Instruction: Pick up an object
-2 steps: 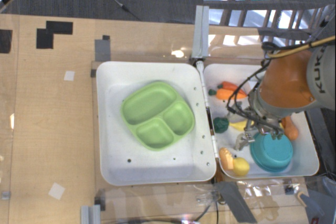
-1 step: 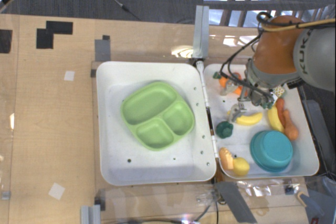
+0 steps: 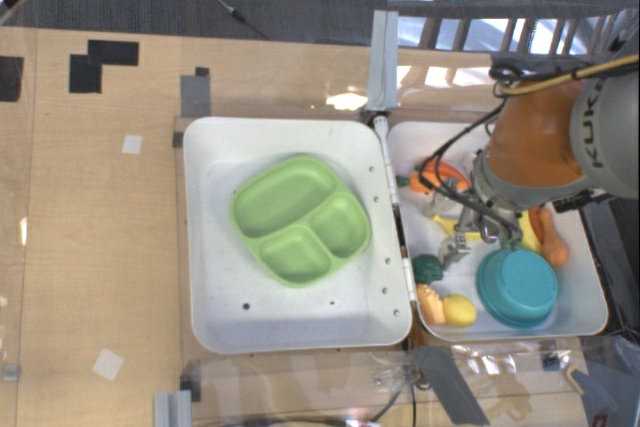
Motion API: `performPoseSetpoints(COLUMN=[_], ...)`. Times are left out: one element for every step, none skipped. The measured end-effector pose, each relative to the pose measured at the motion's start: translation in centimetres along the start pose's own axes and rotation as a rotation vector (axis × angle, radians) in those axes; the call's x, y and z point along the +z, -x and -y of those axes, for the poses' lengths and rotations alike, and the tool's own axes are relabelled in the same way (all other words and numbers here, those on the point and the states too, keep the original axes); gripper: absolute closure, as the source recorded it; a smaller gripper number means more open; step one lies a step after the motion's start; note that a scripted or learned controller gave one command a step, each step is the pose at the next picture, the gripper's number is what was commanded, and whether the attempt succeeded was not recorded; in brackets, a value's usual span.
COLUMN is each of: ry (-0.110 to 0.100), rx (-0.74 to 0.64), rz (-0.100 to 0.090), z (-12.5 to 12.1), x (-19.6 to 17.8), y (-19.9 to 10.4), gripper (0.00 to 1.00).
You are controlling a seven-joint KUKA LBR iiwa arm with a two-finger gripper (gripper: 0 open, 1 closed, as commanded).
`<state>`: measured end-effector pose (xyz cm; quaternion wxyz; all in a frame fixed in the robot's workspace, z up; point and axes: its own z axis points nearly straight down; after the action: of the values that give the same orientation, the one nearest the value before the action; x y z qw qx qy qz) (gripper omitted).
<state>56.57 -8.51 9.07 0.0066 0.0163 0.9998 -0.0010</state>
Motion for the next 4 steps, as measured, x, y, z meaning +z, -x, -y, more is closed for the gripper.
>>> performPoseSetpoints(ry=[0.001, -0.001, 0.0, 0.001], rx=[0.035, -0.052, -0.088, -0.102], rz=[-0.001, 0.001, 0.006, 0.003], z=[-0.4, 4.4, -0.3, -0.4], x=[0.2, 0.0, 0.0, 0.2], y=[4.4, -2.4, -0.4, 5.0], gripper=[0.0, 0.0, 0.0, 0.0])
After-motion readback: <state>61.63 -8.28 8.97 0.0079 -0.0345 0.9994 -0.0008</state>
